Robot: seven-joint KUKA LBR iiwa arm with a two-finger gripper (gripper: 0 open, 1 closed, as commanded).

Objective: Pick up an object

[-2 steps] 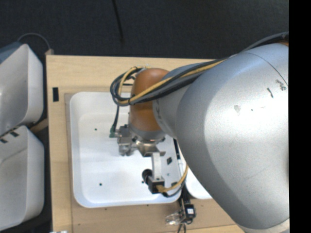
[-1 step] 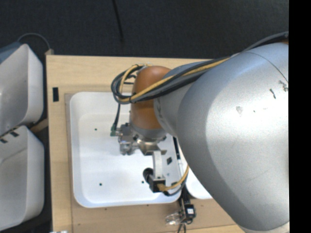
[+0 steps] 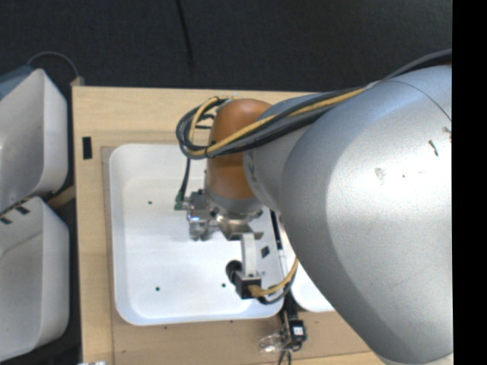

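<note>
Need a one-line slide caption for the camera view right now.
KUKA arm reaches from the right over the left white bin, its gripper low above the bin floor.

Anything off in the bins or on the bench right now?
Nothing looks spilled, broken or askew. The arm hangs low over the left bin, its wrist and cables covering the bin's right side. The bin floor in sight is white with a few small dark specks.

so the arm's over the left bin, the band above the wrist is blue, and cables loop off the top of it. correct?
Not quite. The band above the wrist is orange, not blue, as the camera view shows. The rest holds: the arm is over the left bin, and cables loop off the top of the band.
</note>
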